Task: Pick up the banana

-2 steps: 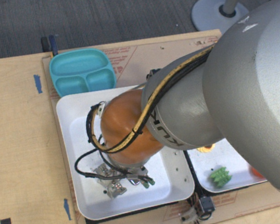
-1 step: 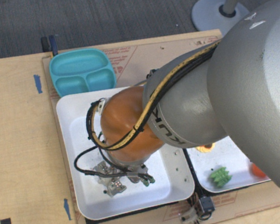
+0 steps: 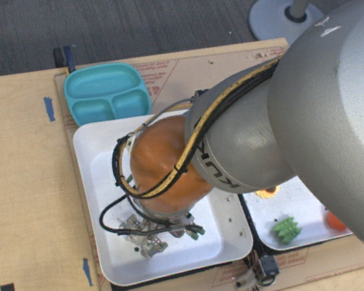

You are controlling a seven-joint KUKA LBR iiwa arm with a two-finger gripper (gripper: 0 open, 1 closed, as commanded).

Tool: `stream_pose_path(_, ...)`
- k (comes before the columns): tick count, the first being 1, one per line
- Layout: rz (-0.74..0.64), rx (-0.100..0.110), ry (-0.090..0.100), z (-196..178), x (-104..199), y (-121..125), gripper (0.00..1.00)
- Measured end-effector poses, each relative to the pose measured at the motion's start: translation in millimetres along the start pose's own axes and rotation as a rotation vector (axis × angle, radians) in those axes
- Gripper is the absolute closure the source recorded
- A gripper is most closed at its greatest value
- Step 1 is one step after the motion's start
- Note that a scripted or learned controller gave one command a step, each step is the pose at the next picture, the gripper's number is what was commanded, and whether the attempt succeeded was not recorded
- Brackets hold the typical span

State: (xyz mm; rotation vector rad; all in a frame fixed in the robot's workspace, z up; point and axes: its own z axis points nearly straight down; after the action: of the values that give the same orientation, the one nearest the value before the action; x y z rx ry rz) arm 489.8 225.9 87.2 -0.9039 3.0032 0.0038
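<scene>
My gripper hangs low over the front part of the left white bin, close to the bin floor. The orange band above the wrist and the thick grey arm cover the middle and right of that bin, so whatever lies under them is hidden. Black cables loop around the wrist. A small green piece sits at the gripper's right side.
The right bin holds a green leafy toy, a red-orange item at the arm's edge and a yellow-orange item half under the arm. A teal divided tray lies behind the left bin.
</scene>
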Motion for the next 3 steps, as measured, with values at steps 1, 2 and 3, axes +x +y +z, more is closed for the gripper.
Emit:
stream_pose_path(1, 0.258, 0.0, 0.004, 1, 3, 1, 1.0)
stream_pose_path(2, 0.259, -0.001, -0.001, -10, 2, 1, 1.0)
stream_pose_path(3, 0.26, -0.001, 0.004, 0, 1, 1, 1.0)
